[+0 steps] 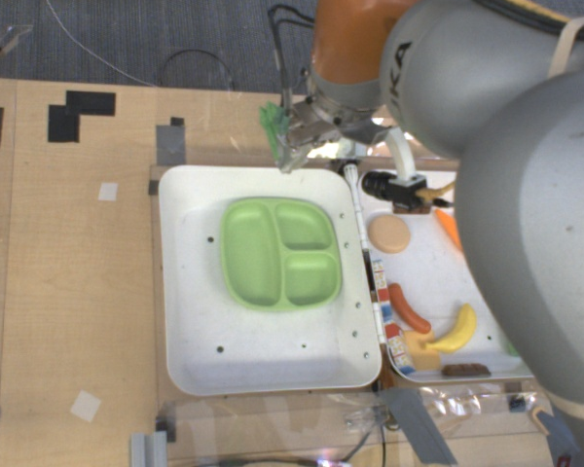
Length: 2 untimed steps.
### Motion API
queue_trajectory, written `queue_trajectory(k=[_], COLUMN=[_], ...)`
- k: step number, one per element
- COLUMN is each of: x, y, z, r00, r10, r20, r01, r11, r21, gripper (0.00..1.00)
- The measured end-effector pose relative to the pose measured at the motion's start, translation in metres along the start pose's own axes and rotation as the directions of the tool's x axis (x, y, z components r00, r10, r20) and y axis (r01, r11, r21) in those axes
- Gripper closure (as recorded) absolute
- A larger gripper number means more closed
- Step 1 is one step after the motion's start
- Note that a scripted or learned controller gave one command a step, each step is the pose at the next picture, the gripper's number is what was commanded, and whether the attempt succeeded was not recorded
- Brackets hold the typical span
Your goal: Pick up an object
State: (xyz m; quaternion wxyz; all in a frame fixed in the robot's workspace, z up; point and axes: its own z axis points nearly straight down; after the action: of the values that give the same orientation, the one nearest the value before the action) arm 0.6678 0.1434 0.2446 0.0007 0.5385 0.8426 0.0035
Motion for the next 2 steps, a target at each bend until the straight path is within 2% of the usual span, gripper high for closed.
queue_trajectory(k=[1,2], x=[-0.004,-0.091], y=[-0.136,-0.121], z=[0.047,-0.039], r00=[0.975,0.924], r10=[-0.222,-0.383], r20=[0.002,0.008], r01=[0.222,0.383], r11=[0.975,0.924], r21=[0.006,0.001], gripper=[1.0,1.0])
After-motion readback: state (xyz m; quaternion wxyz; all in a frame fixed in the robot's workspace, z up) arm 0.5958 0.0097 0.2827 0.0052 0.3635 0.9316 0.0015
